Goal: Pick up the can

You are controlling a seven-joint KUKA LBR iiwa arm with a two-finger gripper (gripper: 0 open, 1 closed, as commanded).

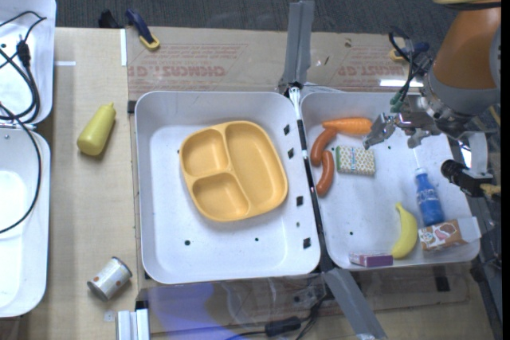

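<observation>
Over right bin: hand (390, 127) grip unreadable | can (108, 278) outside bins, bench's near-left corner

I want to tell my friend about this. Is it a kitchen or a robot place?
Probably a robot test lab, not a kitchen. A robot arm reaches over two white bins on a cardboard-covered bench, and the food, like the banana, looks like toys.

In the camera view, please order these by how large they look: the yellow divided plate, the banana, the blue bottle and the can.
1. yellow divided plate, by far the largest.
2. banana and blue bottle: similar length, too alike to rank.
3. can, lying outside the bins, looks smallest.
</observation>
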